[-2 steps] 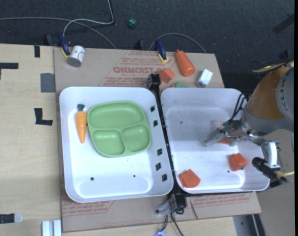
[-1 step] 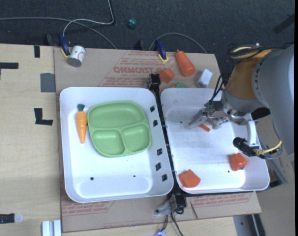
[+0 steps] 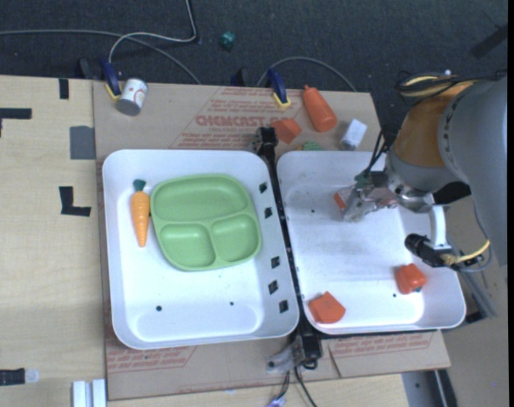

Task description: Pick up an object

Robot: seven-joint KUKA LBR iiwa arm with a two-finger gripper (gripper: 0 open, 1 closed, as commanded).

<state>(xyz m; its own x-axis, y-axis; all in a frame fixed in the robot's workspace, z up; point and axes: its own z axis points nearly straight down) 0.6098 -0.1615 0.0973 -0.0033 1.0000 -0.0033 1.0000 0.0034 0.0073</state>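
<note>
jaws unclear, gripper point(image 3: 356, 205) in right bin point(image 3: 325, 244)

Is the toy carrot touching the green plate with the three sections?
Cannot tell. In the camera view the orange toy carrot lies right against the left rim of the green divided plate in the left white bin, with no clear gap between them.

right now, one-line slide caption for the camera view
KUKA arm's gripper low in the right bin near orange pieces; green divided plate and toy carrot sit in the left bin.

Even, soft overhead light, faint shadows, mild glare on the white bins point(image 3: 198, 333), slightly blurry overall.
</note>
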